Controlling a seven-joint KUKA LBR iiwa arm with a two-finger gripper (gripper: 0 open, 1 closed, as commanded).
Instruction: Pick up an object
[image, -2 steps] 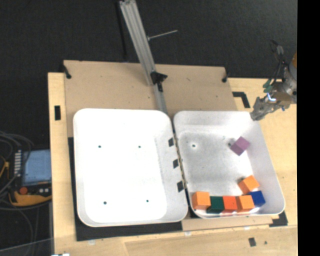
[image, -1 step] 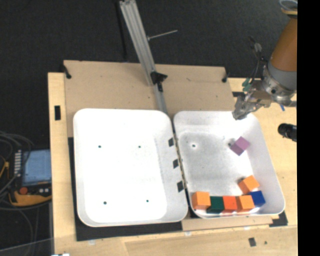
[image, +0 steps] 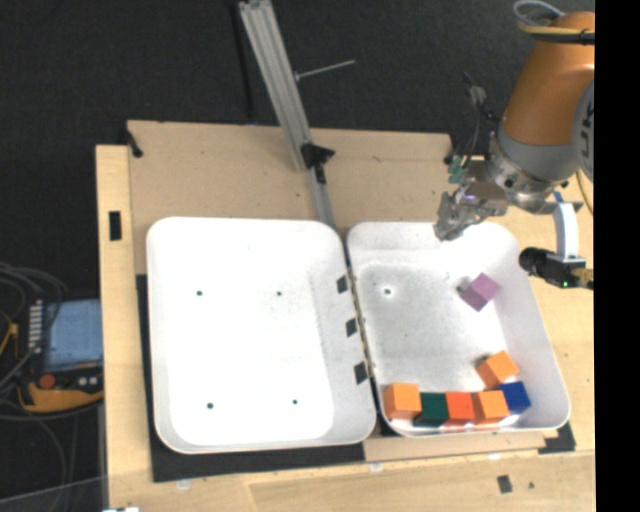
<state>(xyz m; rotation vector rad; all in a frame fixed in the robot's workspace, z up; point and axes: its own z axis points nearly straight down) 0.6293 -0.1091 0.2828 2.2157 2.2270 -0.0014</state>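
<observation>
The likeliest miss is a descent onto bare floor, since the claw (image: 452, 226) hangs over the top rim of the right bin (image: 540, 330) with nothing beneath it. Whether it is spread or pressed together cannot be told; it looks small and blurred. The purple block (image: 479, 291) lies alone at about five o'clock from the claw, near but apart. The other blocks (image: 458, 404) crowd the bottom wall, where a grab may jam.
</observation>
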